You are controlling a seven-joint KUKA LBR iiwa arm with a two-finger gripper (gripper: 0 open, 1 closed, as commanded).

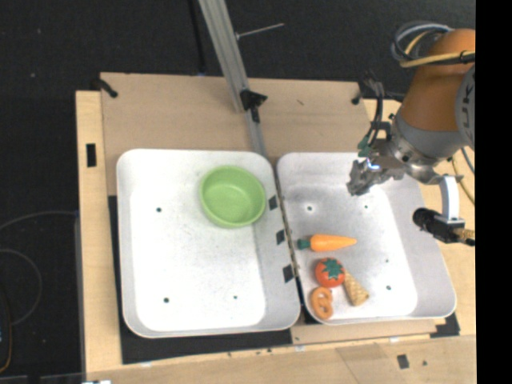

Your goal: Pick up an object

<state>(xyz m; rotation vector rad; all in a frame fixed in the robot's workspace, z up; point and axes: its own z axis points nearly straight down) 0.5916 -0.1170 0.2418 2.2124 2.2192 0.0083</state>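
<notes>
toy carrot [330, 243], likely light, stiff and slippery, lies below the jaws, best gripped mid-body; their opening can't be told.

My arm [438, 94] cut off at the right edge, my gripper [360, 179] too blurred to read, far metal pole [220, 30] cropped at the top

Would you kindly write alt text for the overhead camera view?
A grey robot arm's gripper hovers over the right bin, which holds a carrot, a tomato and two small food toys. A green bowl sits in the left bin.
</notes>
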